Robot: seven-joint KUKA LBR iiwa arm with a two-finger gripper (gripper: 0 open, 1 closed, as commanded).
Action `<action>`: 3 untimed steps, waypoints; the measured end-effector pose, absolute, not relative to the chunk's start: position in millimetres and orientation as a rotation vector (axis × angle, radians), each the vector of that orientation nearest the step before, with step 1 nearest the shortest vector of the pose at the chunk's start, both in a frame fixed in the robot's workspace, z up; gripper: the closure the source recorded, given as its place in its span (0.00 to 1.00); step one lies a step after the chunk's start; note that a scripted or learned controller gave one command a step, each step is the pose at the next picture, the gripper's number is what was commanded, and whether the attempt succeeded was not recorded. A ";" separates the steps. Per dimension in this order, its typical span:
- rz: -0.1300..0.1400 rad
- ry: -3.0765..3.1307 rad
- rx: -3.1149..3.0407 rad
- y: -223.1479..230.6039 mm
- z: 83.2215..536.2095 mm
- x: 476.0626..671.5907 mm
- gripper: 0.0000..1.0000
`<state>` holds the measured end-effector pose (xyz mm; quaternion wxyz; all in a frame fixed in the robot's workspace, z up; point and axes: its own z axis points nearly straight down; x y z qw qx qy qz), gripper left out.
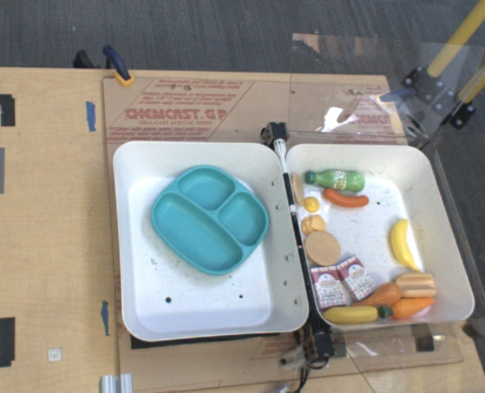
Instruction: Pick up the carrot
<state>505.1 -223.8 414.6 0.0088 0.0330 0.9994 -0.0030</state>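
Carrot [412, 306] against right bin [449, 219] near-right corner, beside hot dog [415, 284].

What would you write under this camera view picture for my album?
Toy food, including a carrot, crowds the right bin; a teal divided plate sits in the left bin.

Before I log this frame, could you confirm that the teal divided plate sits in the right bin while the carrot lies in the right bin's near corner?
Not quite: the camera view shows the teal divided plate in the left bin, not the right. The carrot does lie in the right bin's near corner.
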 end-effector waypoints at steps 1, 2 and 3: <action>0.007 3.139 -0.193 -204.8 183.1 478.9 0.00; 0.000 3.107 -0.323 -135.7 252.0 539.8 0.00; 0.004 3.060 -0.709 -163.9 133.6 495.2 0.00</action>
